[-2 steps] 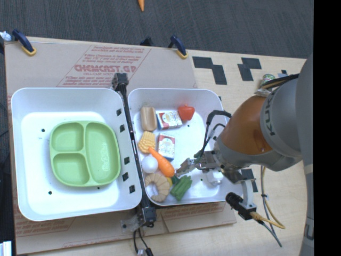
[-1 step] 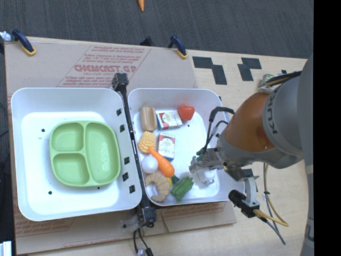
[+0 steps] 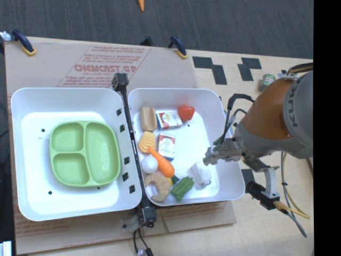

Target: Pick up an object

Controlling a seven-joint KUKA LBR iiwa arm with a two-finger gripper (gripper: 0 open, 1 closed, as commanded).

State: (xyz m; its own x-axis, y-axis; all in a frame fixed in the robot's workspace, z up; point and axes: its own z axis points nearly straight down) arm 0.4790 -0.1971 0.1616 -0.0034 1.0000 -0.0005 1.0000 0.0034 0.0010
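Note:
The right bin (image 3: 226, 183) holds several toy foods. A bun (image 3: 148, 118), a red and white carton (image 3: 169, 119) and a red pepper (image 3: 186, 112) lie at its far side. Mid-bin are a corn piece (image 3: 147, 142), a second carton (image 3: 166, 145), an orange carrot (image 3: 162, 163) and a white egg (image 3: 149, 165). At the near side lie a croissant (image 3: 158, 186), a green vegetable (image 3: 182, 188) and a pale white piece (image 3: 201, 174). My gripper (image 3: 214, 156) hangs over the bin's right side, just above and right of the white piece.
The left bin (image 3: 21, 196) carries a green divided plate (image 3: 85, 153). A black clamp bar (image 3: 127, 137) runs between the bins. Blue and yellow clamps (image 3: 178, 46) hold a cardboard sheet (image 3: 106, 63) at the back. A small can (image 3: 268, 80) stands on the bench at the right.

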